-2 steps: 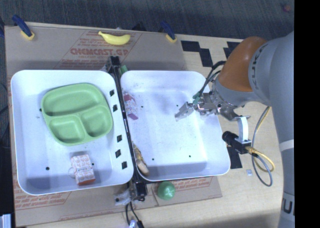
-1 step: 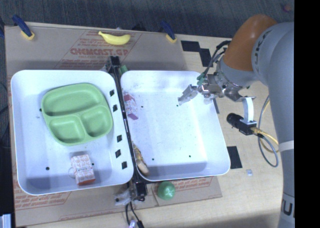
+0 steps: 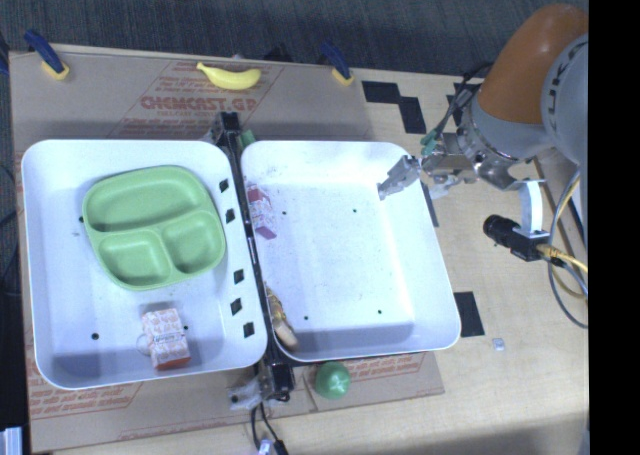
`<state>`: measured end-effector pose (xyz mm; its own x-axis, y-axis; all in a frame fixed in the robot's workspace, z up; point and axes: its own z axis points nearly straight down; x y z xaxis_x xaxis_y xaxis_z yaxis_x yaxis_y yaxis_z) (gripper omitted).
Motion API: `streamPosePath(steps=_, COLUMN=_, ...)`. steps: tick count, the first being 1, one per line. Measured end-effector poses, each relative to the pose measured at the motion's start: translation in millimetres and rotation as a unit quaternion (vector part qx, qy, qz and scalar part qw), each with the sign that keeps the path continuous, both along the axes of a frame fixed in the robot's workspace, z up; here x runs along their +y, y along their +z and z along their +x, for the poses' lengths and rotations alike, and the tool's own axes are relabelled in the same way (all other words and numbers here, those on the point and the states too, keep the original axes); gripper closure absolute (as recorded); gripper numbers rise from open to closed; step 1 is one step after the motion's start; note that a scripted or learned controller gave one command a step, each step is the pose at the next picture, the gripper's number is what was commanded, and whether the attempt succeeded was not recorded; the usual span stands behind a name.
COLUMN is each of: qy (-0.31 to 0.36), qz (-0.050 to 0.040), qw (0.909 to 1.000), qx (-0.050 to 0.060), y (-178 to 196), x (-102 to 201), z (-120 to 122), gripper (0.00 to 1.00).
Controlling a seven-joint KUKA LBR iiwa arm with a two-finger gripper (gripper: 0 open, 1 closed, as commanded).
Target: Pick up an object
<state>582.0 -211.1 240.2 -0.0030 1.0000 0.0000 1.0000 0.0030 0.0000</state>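
Note:
My gripper hovers over the far right corner of the right bin, reaching in from the right, with no object next to it. Against that bin's left wall lies a small red and white packet. A tan object rests in its near left corner. In the left bin sit a green divided plate and a small red and white box near the front.
A yellow banana lies on the cardboard behind the bins. A green ball sits in front of the right bin. Blue clamps hold the cardboard's far edge. Black cables trail at the right.

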Motion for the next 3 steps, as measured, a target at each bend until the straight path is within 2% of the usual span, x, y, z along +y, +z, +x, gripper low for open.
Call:
streamPosePath(steps=1, qy=0.002, qz=0.0006, qw=1.0000, qx=0.003, y=-122.2, x=1.4, z=19.3, gripper=0.00)
streamPosePath(steps=2, qy=0.001, qz=0.0003, qw=1.0000, qx=0.000, y=-58.2, x=0.2, z=49.7, gripper=0.00)
streamPosePath(steps=3, qy=0.002, qz=0.0006, qw=1.0000, qx=0.002, y=-149.6, x=1.6, z=74.1, gripper=0.00)
